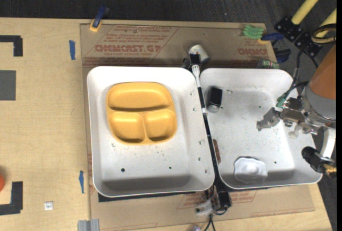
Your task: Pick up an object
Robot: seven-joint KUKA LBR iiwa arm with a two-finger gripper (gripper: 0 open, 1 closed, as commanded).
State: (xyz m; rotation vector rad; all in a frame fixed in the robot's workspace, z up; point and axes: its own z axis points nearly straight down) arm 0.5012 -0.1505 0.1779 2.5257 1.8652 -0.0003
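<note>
From above, the left bin (101,133) holds a yellow three-compartment plate (142,112), lying flat toward its far side. In the right bin (251,91), a small black object (214,97) sits near the far left corner and a white crumpled object (250,167) near the front wall. The gripper (267,122) hangs over the right bin's right half, well apart from both; whether it is wide or narrow I cannot tell.

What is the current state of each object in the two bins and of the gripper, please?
Yellow divided tray: lying flat in the left bin, nothing in its compartments.
Black object: resting near the right bin's upper-left corner, untouched.
White object: resting near the right bin's front wall, untouched.
Gripper: over the right bin's right side, holding nothing.
</note>
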